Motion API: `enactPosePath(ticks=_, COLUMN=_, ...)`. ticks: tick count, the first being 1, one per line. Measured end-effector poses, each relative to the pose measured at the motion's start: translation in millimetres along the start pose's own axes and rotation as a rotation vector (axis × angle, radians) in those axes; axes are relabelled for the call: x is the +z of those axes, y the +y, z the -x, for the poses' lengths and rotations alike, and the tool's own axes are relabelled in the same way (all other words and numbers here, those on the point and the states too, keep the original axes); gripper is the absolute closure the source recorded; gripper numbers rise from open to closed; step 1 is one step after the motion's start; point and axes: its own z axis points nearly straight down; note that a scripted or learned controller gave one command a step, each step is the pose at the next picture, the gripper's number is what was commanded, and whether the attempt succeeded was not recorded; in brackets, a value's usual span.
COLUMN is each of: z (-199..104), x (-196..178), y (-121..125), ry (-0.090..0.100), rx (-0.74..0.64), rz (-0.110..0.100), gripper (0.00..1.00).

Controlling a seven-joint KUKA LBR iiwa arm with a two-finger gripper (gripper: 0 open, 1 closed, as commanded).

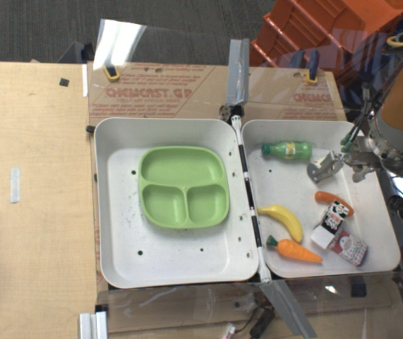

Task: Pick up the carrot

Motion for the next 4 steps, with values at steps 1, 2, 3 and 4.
enactPosePath(ticks=1, z=-41.2, x=105.0, y=-37.6, ry=0.001, rx=-0.128, rz=0.0, gripper=0.0)
enactPosePath(ticks=2, z=44.9, x=109.0, y=-1.9, ry=0.014, rx=-0.052, rz=0.005, gripper=0.0)
enactPosePath(ticks=3, z=29.9, x=113.9, y=109.1, ry=0.004, rx=0.164, rz=-0.026, gripper=0.0)
enactPosePath(ticks=4, z=38.9, x=110.9, y=32.2, ry=0.007, rx=0.025, rz=0.002, gripper=0.0)
